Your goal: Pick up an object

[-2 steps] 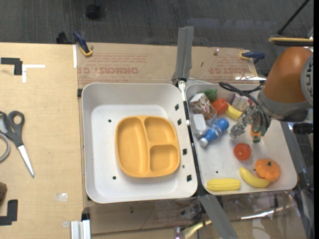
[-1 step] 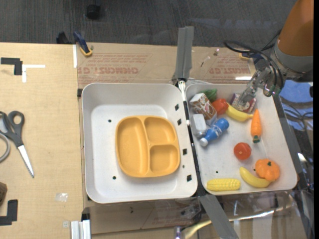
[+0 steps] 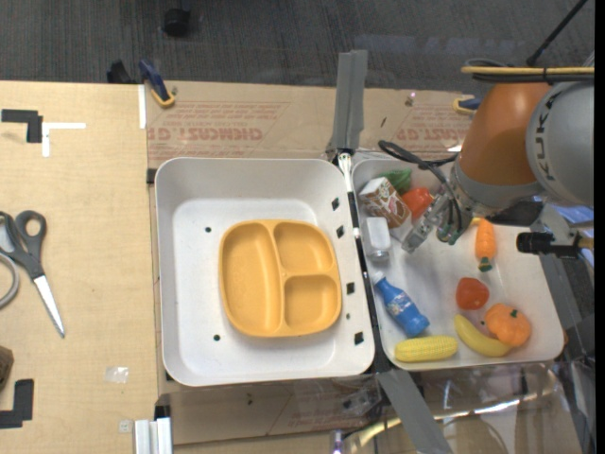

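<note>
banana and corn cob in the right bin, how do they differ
The banana is curved and smooth and lies against the orange fruit; the corn cob is straight, knobbly and paler, lying along the bin's near wall beside the blue bottle. Both are yellow toy foods lying flat.

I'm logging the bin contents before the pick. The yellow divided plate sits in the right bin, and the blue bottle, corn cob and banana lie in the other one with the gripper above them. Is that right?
Not quite: the camera view shows the yellow divided plate in the left bin. The blue bottle, corn cob and banana lie in the right bin, where the gripper hangs.
</note>
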### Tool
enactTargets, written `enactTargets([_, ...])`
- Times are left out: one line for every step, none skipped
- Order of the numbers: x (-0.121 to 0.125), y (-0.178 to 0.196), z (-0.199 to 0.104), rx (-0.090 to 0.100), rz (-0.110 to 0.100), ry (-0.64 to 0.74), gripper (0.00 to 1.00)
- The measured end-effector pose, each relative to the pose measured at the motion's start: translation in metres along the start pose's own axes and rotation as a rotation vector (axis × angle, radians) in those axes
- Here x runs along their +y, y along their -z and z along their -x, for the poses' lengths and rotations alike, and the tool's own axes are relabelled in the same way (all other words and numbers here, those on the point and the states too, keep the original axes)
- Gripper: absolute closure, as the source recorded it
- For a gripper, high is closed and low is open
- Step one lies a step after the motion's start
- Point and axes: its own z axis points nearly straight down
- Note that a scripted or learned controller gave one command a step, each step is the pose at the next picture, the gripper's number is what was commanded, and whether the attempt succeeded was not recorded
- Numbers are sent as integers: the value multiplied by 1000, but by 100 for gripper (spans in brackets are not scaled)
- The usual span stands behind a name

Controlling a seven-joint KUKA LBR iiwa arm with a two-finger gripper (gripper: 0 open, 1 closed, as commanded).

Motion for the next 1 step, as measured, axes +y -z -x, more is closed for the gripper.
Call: enactTargets([-36, -11, -46, 2, -1, -43, 100])
